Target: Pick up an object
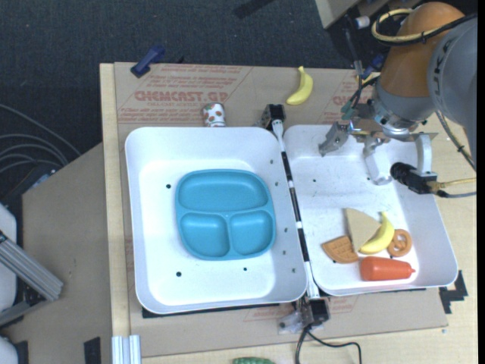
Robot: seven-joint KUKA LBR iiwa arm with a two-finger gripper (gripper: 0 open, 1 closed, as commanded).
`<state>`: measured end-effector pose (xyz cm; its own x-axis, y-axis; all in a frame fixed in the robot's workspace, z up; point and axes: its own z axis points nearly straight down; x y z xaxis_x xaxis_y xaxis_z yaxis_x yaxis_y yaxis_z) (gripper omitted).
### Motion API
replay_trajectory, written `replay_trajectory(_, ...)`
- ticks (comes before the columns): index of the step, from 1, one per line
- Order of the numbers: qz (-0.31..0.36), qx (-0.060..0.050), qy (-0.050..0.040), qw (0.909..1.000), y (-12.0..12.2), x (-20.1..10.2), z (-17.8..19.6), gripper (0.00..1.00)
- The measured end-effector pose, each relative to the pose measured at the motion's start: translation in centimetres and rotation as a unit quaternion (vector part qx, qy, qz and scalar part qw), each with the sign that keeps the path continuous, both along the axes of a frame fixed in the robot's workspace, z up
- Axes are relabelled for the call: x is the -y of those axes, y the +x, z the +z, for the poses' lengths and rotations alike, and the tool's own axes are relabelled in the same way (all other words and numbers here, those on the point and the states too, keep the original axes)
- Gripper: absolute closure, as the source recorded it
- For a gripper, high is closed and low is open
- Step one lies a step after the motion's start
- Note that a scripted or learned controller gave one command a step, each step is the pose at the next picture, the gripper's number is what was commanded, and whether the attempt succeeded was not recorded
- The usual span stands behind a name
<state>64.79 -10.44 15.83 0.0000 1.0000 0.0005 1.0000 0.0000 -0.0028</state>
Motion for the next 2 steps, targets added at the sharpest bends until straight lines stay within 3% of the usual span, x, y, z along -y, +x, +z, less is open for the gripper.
replay_trajectory(1,-0.001,-0.001,0.0000,1.0000,1.8,2.3,-7.5,0.00)
replay_trajectory(2,0.000,0.000,0.0001,1.0000,-2.3,2.5,-7.4,0.00)
